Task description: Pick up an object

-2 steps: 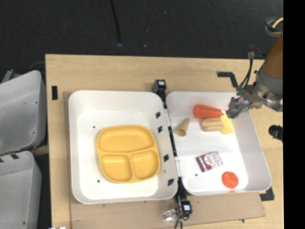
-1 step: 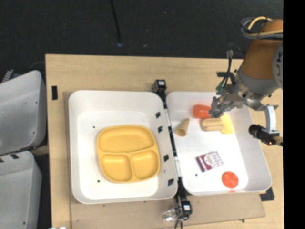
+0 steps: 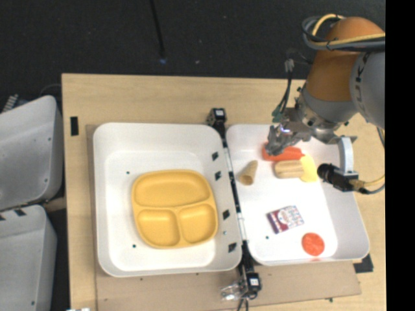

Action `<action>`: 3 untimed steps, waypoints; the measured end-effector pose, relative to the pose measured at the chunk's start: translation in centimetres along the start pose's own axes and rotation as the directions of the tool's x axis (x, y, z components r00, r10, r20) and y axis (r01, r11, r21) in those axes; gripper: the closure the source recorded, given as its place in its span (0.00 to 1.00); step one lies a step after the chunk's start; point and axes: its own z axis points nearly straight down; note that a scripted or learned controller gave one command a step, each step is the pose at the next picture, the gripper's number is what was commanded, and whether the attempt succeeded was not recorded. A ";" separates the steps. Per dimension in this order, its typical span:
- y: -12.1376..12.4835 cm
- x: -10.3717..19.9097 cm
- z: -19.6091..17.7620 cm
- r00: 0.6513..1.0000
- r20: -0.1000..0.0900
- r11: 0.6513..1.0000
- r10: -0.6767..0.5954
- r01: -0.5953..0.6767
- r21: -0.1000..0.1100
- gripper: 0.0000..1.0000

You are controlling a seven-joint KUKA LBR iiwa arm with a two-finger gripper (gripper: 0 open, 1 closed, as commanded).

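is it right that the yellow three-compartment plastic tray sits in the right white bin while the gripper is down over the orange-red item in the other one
Not quite. The camera view shows the yellow three-compartment plastic tray in the left white bin, not the right. The gripper is indeed down over the orange-red item, which lies in the right white bin.

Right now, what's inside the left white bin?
The left white bin holds one yellow divided tray, lying flat with three bare compartments. Whatever lies under the tray is covered.
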 end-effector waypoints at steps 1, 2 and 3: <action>-0.4 5.0 -0.2 1.000 0.000 1.000 0.000 0.000 0.002 1.00; -0.1 10.0 -1.0 1.000 -0.001 1.000 -0.001 0.001 0.001 1.00; 0.5 15.8 -1.4 1.000 -0.001 1.000 -0.002 0.002 0.000 1.00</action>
